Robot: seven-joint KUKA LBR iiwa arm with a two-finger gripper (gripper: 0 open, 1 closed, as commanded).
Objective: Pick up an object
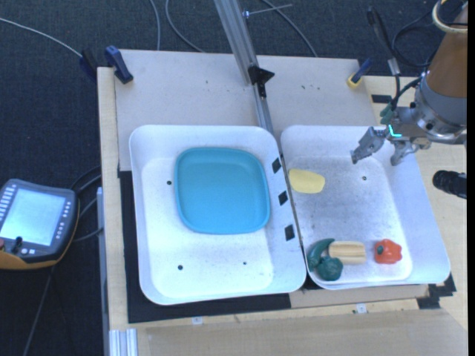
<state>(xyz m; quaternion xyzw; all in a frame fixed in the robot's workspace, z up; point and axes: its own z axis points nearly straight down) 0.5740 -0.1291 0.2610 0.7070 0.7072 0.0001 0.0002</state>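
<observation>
Hovering open-fingered, the gripper (pixel 382 148) hangs over the right bin (pixel 415 206); no writing legible.

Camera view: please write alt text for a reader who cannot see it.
A robot gripper hovers open over the right bin, which holds a yellow piece, a green vegetable, a beige block and a red pepper. The left bin holds a blue plate.

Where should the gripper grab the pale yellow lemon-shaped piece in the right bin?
Probably across the short axis of the pale yellow lemon-shaped piece, coming straight down. It lies flat, long axis roughly left-right in the camera view, apart from the other items. It sits close to the right white bin's left wall, so one finger on its far side and one on its near side avoids that wall.
</observation>
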